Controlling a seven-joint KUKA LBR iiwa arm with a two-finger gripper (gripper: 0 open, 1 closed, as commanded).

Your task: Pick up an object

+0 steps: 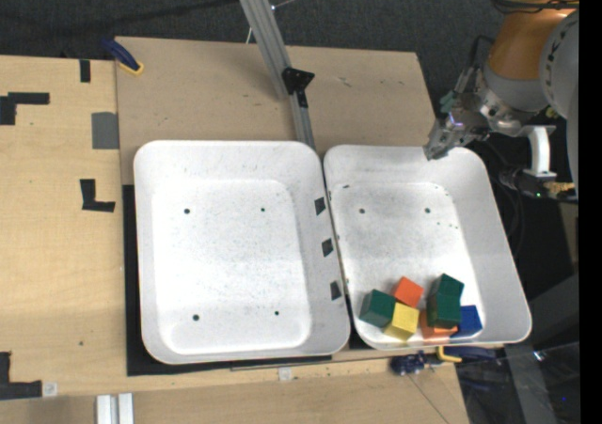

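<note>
Wooden bench (235, 84) bears two bins; the blocks (419, 307) cluster at the right bin's (489, 215) near corner. At its far rim hovers the gripper (438, 147), grasp unreadable. Approach stage: it must travel over the blocks and descend.

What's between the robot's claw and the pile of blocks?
Nothing but bare white floor of the right bin, as the camera view shows. The gripper hangs at the bin's far rim; the blocks huddle in its near corner.
</note>
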